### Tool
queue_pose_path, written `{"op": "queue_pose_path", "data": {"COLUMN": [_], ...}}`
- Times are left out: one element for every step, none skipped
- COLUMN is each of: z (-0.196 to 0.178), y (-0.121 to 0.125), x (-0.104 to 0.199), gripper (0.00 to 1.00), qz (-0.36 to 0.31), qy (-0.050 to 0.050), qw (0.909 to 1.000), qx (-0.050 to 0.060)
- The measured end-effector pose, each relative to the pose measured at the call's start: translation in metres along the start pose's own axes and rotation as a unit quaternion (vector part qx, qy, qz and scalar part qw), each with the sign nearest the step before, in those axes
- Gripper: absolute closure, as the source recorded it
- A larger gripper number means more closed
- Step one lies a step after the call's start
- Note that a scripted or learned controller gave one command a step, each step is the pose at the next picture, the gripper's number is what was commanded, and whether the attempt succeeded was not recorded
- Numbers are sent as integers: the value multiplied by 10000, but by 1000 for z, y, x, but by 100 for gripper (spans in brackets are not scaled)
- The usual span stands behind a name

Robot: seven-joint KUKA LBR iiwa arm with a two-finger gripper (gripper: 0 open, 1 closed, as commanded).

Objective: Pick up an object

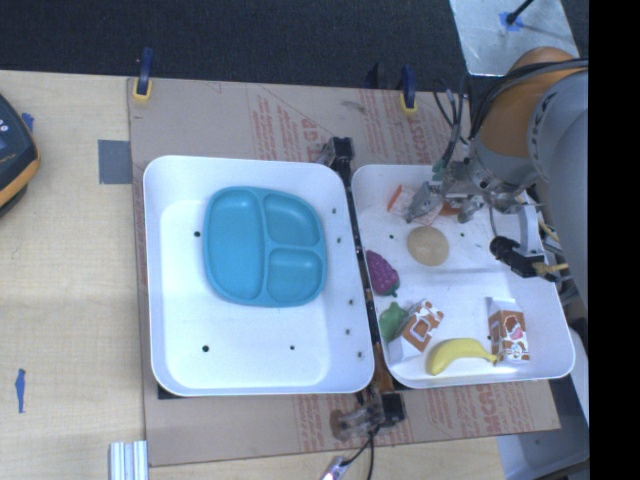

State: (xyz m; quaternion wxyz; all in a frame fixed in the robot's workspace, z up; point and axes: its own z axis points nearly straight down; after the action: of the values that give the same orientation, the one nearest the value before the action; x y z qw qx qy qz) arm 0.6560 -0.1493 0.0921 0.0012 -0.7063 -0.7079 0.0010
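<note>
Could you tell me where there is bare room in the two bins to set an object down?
Left bin: bare floor left of and below the blue divided plate. Right bin: crowded; one small patch between the tan ball and banana.

A pale wood worktop (70, 298) carries a brown cardboard sheet (250, 128) with red print, held at its far edge by two blue-handled clamps (144, 73), one well left of the jaws, one just left of them. Beyond lies dark carpeted floor (250, 13), with a light square patch (510, 18) marked in blue tape. Grey tape (115, 161) sits on the wood. Lighting is even and soft.
</note>
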Motion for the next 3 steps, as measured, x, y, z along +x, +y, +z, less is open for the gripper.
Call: {"op": "queue_pose_path", "data": {"z": [1, -14, -86], "y": [-53, -50, -74], "x": [32, 31, -55], "gripper": [0, 100, 100], "qz": [-11, -17, 3], "qy": [-4, -13, -7], "qw": [10000, 10000, 10000], "qx": [7, -23, -10]}}
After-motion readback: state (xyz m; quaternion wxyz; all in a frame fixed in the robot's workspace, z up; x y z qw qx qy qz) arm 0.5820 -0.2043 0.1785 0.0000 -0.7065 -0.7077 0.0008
